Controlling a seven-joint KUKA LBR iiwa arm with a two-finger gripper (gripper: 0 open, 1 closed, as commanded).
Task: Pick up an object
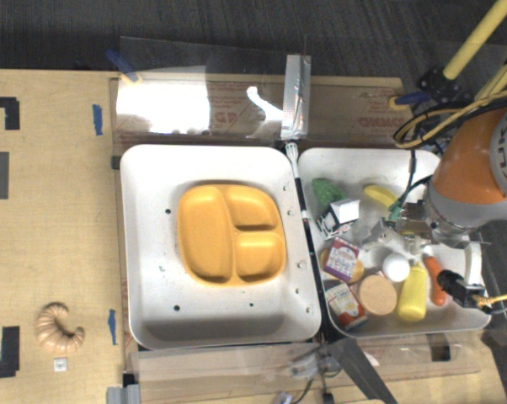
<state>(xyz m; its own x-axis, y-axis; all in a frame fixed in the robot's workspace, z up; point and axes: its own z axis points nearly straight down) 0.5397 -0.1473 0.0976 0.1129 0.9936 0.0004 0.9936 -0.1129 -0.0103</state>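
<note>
The right bin (pixel 354 160) holds a crowd of small items: a green piece (pixel 325 192), a yellow banana-like piece (pixel 379 196), a white box (pixel 343 212), a purple packet (pixel 342 260), a red and white packet (pixel 344 302), a tan round disc (pixel 377 295), a white ball (pixel 396 268), a yellow bottle (pixel 412 293) and an orange carrot (pixel 438 281). My gripper (pixel 402 230) reaches in from the right and hangs low over the middle of this pile, just above the white ball. I see nothing held in it.
In the left bin (pixel 144 225) lies a yellow divided plate (pixel 231 232). A tan croissant toy (pixel 60 326) rests on the bench at the far left. Behind the bins stands a clear panel with a metal post (pixel 296 95). Yellow cables (pixel 439 99) run at the back right.
</note>
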